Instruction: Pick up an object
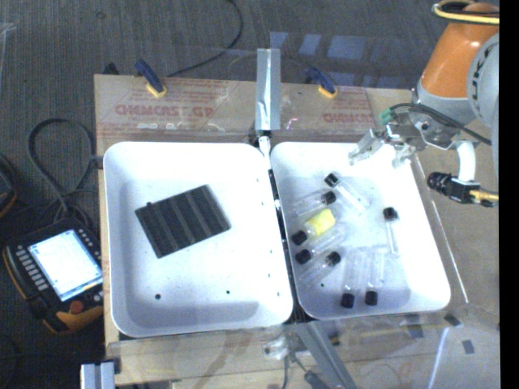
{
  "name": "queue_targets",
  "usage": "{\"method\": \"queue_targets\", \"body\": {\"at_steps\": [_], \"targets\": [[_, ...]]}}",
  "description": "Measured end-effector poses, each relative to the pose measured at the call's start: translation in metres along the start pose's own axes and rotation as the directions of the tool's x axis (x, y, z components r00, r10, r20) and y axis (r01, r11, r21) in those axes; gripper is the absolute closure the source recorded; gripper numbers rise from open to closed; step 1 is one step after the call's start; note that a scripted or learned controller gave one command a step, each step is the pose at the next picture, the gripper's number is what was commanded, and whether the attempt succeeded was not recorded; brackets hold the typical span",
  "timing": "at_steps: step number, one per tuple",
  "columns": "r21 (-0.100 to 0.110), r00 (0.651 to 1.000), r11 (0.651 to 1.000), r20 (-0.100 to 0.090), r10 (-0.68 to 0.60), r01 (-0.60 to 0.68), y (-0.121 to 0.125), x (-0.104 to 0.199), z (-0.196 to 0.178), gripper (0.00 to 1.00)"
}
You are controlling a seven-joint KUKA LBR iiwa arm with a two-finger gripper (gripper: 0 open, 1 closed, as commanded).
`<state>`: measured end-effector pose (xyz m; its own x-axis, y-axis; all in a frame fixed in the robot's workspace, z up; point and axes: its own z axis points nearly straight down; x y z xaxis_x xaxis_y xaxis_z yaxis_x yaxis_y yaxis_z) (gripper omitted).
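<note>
Nothing is picked yet: the gripper [379, 142] hangs over the far edge of the right bin [422, 241] with its fingers spread and nothing between them, while the clear vials [345, 193] and yellow piece [321, 222] lie inside it.

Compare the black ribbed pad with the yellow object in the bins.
The black ribbed pad is large, flat and dark; the yellow object is small and bright. The pad lies alone in the left bin; the yellow object sits among clear black-capped vials in the right bin. Both lie askew to the bin walls.
</note>
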<state>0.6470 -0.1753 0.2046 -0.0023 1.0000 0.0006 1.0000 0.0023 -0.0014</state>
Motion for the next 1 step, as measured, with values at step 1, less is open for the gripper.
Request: {"method": "queue_targets", "body": {"at_steps": [1], "targets": [[-0.001, 1.0, 1.0, 0.001, -0.012, 0.012, -0.0495, 0.0335, 0.1072, 0.0]]}}
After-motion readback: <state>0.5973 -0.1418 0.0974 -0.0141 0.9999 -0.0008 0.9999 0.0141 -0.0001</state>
